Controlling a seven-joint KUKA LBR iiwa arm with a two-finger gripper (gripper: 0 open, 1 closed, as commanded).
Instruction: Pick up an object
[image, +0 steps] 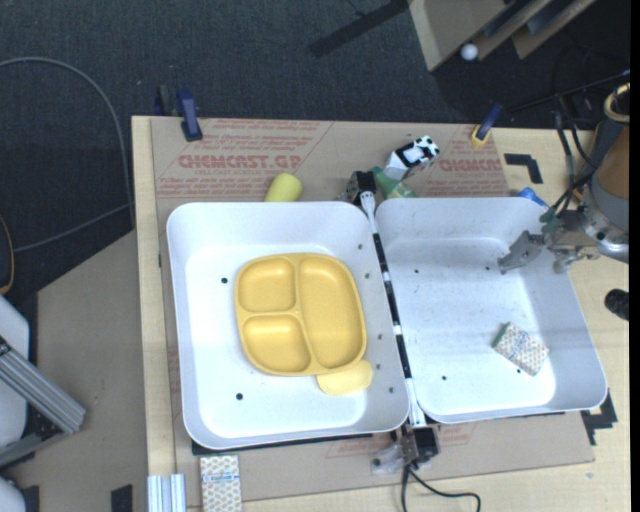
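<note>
Right, I see the gripper (520, 252) over the right bin (450, 300), its jaws holding nothing I can make out, well apart from the small patterned packet (521, 348) lying near the bin's front-right corner.

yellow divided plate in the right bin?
No, the yellow divided plate lies in the left bin; the right bin holds a small patterned packet.

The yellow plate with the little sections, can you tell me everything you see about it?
The yellow plate is a rounded tray that looks like smooth plastic, split into three compartments: two smaller ones on the camera's left and one long one on the right. It lies flat, right side up, near the middle of the left white bin. A pale yellow object peeks out at its lower edge, touching it.
</note>
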